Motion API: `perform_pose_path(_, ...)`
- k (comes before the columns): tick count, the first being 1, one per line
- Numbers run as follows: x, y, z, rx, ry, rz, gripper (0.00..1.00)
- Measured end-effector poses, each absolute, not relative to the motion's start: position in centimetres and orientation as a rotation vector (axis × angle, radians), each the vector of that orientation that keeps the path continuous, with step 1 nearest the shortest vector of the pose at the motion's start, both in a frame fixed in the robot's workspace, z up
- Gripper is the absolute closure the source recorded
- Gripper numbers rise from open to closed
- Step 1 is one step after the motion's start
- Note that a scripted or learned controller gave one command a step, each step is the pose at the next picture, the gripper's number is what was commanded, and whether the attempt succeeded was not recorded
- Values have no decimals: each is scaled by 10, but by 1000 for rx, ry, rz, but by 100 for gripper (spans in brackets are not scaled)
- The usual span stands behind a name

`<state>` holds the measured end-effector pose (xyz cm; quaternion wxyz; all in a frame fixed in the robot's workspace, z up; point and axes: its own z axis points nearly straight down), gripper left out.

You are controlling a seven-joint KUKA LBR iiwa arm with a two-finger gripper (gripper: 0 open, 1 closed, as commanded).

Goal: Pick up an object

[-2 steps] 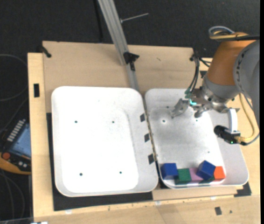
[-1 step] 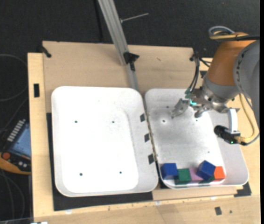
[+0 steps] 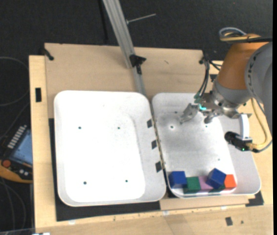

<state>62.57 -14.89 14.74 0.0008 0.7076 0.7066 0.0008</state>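
Observation:
Several small blocks lie along the near edge of the right bin (image 3: 197, 146): a blue block (image 3: 177, 178), a green block (image 3: 193, 184), a pink piece (image 3: 205, 184), a second blue block (image 3: 217, 177) and an orange block (image 3: 230, 181). My gripper (image 3: 196, 113) hangs over the far part of that bin, well away from the blocks. Its fingers (image 3: 188, 113) are spread apart and nothing sits between them.
The left bin (image 3: 102, 146) lies beside the right one on the wooden bench. A grey metal strut (image 3: 121, 31) slants from the top of the view to the bins' far edge. Cables and a handheld pendant (image 3: 16, 153) lie off the bench at left.

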Motion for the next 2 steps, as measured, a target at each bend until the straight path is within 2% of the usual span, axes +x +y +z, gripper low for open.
perform_pose_path(1, 632, -62, 200, 2208, 2230, 9, 0)
perform_pose_path(2, 582, -60, 329, 2211, 2221, 10, 0)
